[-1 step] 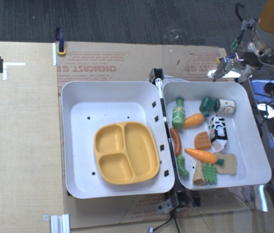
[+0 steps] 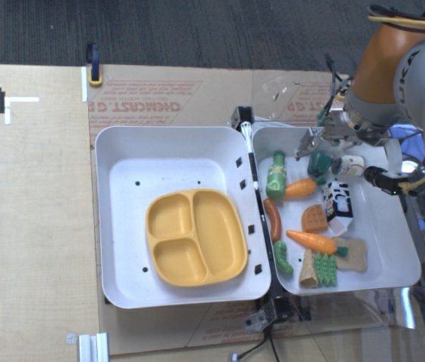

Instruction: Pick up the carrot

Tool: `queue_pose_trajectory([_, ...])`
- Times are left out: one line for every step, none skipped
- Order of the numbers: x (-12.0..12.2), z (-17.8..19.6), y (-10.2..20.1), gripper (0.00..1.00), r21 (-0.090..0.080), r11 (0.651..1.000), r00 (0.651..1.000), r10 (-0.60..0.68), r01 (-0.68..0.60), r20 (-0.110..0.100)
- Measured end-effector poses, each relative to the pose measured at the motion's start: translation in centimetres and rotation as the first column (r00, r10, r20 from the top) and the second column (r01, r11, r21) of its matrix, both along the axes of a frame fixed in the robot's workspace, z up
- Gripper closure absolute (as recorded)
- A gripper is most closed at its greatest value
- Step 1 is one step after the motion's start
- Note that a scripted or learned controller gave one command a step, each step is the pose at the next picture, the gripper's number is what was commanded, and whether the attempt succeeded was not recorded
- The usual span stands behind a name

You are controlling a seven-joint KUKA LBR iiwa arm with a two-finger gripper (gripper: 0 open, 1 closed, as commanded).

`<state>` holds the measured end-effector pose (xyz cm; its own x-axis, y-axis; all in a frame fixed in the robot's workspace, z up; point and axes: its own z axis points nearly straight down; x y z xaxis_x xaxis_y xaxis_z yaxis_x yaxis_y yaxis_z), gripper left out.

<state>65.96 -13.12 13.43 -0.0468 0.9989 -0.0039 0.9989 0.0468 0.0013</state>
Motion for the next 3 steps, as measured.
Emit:
queue_pose_trajectory([-7.2,-4.3,1.6,0.00,0.003,1.000,1.000,0.014,-0.014,-0.004])
queue_pose_trajectory([-7.1,-3.3,1.4,1.00,0.002,1.000,1.000,0.010,-0.010,-0.002])
queue_pose_trajectory([-6.4,5.8,11.6,1.00,0.003,1.000,1.000,-0.006,0.006,-0.001])
